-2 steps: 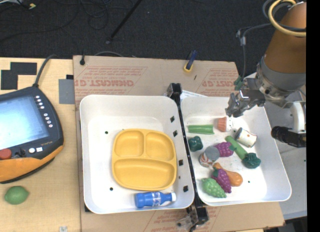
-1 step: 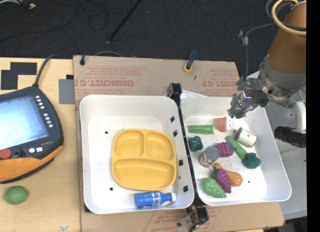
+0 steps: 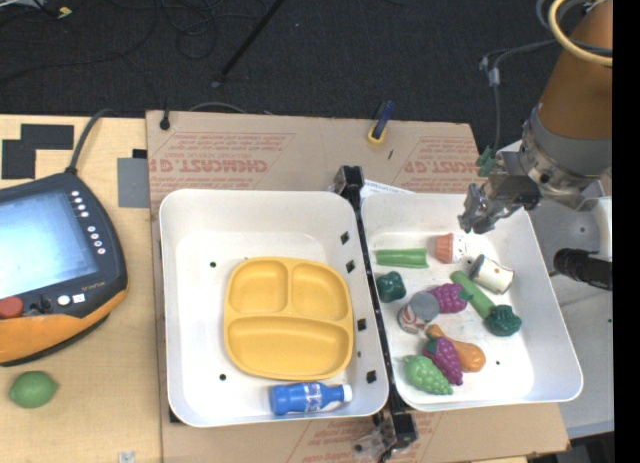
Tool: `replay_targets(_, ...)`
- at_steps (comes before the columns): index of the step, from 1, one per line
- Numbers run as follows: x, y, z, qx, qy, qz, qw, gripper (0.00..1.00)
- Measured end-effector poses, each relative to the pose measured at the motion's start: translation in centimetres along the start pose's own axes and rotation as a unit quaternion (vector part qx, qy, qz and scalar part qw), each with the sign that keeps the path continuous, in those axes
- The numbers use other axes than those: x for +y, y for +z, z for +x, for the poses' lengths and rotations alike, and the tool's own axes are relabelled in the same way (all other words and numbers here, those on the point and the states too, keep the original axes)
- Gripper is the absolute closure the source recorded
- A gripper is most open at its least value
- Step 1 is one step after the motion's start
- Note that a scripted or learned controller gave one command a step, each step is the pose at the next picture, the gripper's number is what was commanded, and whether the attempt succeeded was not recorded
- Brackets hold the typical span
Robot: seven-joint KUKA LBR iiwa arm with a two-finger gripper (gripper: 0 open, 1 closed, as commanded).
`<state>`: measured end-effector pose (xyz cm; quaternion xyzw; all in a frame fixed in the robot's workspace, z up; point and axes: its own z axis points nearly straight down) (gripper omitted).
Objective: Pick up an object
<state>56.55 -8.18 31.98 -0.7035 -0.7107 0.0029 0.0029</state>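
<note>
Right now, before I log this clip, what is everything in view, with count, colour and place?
Bins: two, white, side by side on the bench.
Divided tray: one, yellow, left bin.
Bottle: one, blue with white cap, lying at left bin's front edge.
Toy foods: about a dozen small pieces, green, purple, orange, white, clustered in right bin.
Control pendant: one, grey and orange, left of bins.
Ball: one, green, front left of the bench.
Clip: one, blue and yellow, behind the bins.
Gripper: one, dark, over right bin's back edge.
</note>
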Motion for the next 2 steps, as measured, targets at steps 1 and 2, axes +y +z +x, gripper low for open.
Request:
replay_targets(1,0.0,-0.9,0.0,0.000,-0.004,0.001,1.0000,1.00)
replay_targets(2,-6.3,-8.8,7.4,0.001,0.002,-0.005,1.0000,1.00)
